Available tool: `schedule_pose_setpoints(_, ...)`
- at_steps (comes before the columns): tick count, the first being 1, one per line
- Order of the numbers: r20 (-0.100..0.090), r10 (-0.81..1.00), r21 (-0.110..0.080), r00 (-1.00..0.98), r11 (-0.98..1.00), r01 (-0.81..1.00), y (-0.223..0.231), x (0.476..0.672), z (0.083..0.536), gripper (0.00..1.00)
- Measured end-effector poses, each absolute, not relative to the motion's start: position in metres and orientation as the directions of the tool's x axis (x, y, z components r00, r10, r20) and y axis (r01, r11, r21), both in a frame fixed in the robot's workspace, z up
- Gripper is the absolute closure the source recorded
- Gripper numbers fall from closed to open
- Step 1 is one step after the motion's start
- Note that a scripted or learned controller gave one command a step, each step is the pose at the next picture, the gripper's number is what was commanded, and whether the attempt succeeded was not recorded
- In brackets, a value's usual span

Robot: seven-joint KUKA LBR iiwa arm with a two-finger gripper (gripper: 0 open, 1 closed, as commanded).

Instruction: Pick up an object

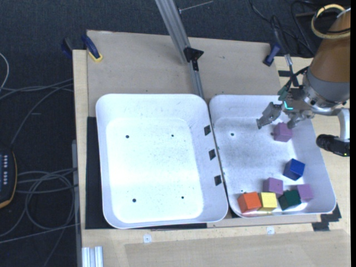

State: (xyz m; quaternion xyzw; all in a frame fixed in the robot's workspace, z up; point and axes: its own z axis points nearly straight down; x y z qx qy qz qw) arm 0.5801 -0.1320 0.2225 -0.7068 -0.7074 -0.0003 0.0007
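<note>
Evidently the pick is not yet done: the claw (pixel 280 117) is hanging spread open over the right bin (pixel 239 149), gripping nothing, while the nearest purple block (pixel 282 132) is lying loose on the floor just beneath one finger.

The bench (pixel 144 65) looks like pale, matt unfinished wood, and the two bins, left bin (pixel 111 149) and right bin (pixel 245 149), seem smooth white plastic with a faint sheen and fine dark speckling on their floors. The slanting pole (pixel 175 21) above them reads as brushed grey metal, while the floor (pixel 39 15) around the bench is a dark, rough carpet-like weave. The small blocks, such as the blue block (pixel 293 168) and orange block (pixel 250 201), look matt and evenly coloured; the arm (pixel 332 60) has a smooth, satin orange band and the gripper (pixel 281 117) looks dull grey metal.
</note>
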Motion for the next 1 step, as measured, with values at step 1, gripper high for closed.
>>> schedule_pose_setpoints(1, 0.002, 1.000, -0.008, -0.001, 0.001, 1.000, -0.1259, 0.5813, 0.1606, 0.00)
